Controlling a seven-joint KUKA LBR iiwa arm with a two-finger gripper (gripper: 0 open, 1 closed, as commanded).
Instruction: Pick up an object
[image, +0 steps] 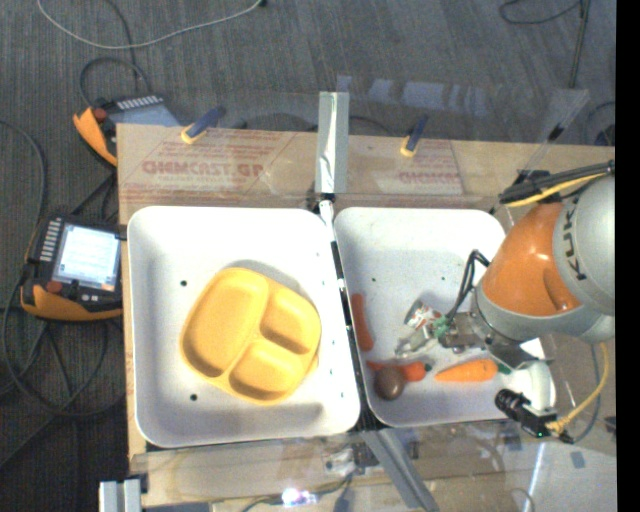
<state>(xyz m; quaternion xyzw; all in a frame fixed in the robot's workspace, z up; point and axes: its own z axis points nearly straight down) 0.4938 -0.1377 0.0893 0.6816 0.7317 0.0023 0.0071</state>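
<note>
In the right bin (400, 240) lie a toy carrot (466, 373), a brown rounded object (388, 383), a small orange-red piece (415, 372) between them, and a thin red stick-like piece (360, 322) by the left wall. My gripper (414, 332) reaches in from the right and hovers low over the bin floor, just above the orange-red piece and left of the carrot. Its two metal fingers (420, 318) stand apart, open, with nothing between them.
The left bin (160, 250) holds a yellow divided plate (252, 331). The arm's orange band (530, 265) covers the right bin's right side. A divider strip (331, 150) stands behind the bins, and a handheld pendant (75, 268) lies left of the bench.
</note>
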